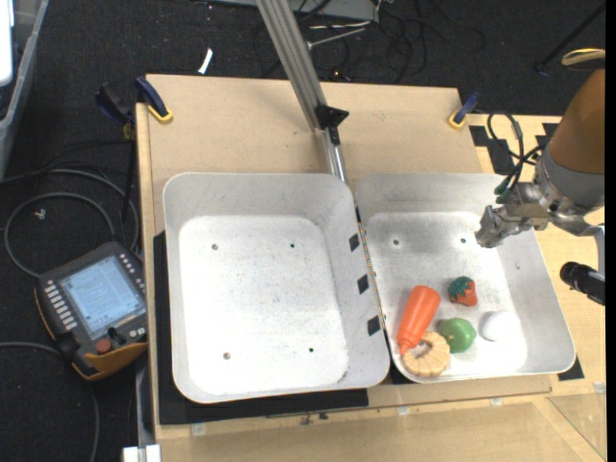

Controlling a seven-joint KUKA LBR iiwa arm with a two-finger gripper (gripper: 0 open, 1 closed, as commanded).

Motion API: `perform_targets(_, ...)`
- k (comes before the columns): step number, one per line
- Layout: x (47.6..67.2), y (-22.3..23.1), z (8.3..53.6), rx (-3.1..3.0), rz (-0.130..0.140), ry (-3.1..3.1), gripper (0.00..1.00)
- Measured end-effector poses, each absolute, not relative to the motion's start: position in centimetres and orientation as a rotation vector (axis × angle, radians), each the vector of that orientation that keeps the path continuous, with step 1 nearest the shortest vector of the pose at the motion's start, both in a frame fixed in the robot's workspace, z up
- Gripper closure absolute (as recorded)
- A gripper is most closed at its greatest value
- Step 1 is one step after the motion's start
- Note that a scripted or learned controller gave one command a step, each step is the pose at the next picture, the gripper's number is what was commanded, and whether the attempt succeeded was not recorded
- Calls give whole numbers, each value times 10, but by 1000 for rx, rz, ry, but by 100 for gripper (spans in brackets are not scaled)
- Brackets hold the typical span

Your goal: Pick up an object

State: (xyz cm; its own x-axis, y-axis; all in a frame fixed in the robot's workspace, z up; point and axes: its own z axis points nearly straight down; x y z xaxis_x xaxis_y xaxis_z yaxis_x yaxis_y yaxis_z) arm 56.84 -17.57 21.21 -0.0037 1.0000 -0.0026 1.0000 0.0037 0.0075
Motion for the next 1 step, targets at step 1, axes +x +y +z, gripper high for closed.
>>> perform_targets(1,570,-176,231,2215,2,2223,100)
